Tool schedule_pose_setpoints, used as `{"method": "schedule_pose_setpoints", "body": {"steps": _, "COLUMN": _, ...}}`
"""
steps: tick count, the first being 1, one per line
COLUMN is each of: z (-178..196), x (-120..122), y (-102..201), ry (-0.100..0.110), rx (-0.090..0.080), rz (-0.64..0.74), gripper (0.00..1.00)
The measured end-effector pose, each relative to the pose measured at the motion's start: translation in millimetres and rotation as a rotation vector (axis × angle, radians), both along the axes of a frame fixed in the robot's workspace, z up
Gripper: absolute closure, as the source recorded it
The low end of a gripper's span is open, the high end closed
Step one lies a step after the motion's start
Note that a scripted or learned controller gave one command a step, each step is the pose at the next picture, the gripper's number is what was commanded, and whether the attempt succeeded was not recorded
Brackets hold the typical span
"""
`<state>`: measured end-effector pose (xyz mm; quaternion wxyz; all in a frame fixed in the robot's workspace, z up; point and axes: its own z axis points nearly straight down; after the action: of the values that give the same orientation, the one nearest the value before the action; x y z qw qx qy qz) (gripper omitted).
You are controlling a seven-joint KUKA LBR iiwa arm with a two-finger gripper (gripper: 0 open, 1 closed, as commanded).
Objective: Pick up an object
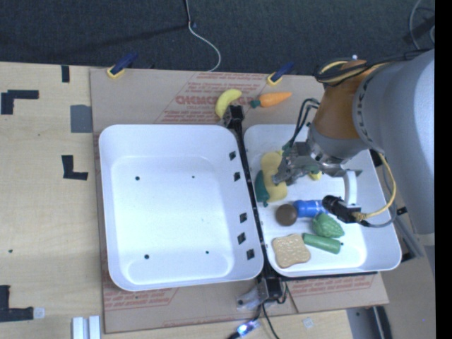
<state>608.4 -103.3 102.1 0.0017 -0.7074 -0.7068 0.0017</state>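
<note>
- The bench (42,189) is pale wood with black marks, and a cardboard sheet (198,97) lies on it under both bins.
- The arm (395,111) is grey with an orange band, reaching in from the right edge and bending down over the right bin.
- The left bin (169,203) is a shallow white tray beside the right bin, their long walls touching along a row of black clips.
- The right bin (374,253) is white and carries the toy foods.
- The gripper (286,177) hangs over the far left part of the right bin, right above a yellow piece; how far its jaws are spread, and whether they have anything between them, I cannot tell from this slant.
- The yellow piece (271,167) lies near the right bin's left wall, partly under the gripper, with a dark green piece (261,189) just beside it against that wall.
- The cracker (290,251) sits at the near left corner of the right bin.
- The green vegetable (326,230) lies near the near edge, to the right of the cracker.
- The blue cylinder (308,207) rests mid-bin, touching the brown ball (285,214) on its left.
- A banana (226,102) and a carrot (274,99) lie on the cardboard beyond the bins' far edges.
</note>
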Motion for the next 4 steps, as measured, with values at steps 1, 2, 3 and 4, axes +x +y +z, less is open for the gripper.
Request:
{"method": "schedule_pose_setpoints", "body": {"steps": 1, "z": -1, "x": 2, "y": 0, "ry": -0.004, "rx": 0.000, "rz": 0.001, "gripper": 0.00}}
{"method": "schedule_pose_setpoints", "body": {"steps": 2, "z": -21, "x": 58, "y": -64, "ry": 0.010, "rx": 0.002, "rz": -0.002, "gripper": 0.00}}
{"method": "schedule_pose_setpoints", "body": {"steps": 3, "z": -16, "x": -25, "y": -5, "ry": -0.007, "rx": -0.007, "rz": 0.000, "gripper": 0.00}}
{"method": "schedule_pose_setpoints", "body": {"steps": 4, "z": -18, "x": 16, "y": -10, "ry": -0.005, "rx": 0.000, "rz": 0.003, "gripper": 0.00}}
